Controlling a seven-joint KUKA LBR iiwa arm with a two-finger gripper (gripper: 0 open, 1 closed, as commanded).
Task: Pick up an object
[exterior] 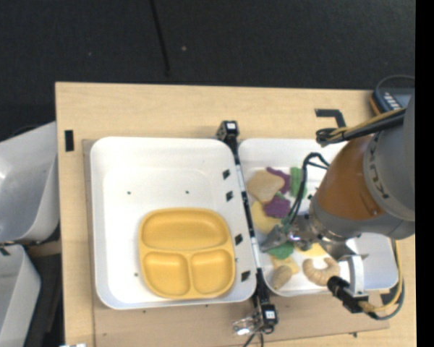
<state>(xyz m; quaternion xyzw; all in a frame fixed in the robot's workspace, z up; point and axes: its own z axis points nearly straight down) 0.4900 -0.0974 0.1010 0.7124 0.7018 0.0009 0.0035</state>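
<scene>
My gripper [281, 236] sits low in the right bin [380, 270], over a green toy [281, 250]; finger spread I cannot tell

A: Camera position?
B: Single fixed unit above the counter [166, 110], angled downward, set well back.
A: Coverage?
B: Both bins: left bin [116, 194], right bin [376, 266]. The arm [362, 186] enters from the frame's right. Dark floor lies beyond the far edge.

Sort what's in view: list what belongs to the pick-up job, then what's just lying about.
Job:
gripper
small toy pieces in the right bin

Lying about:
yellow divided tray
left bin
</scene>
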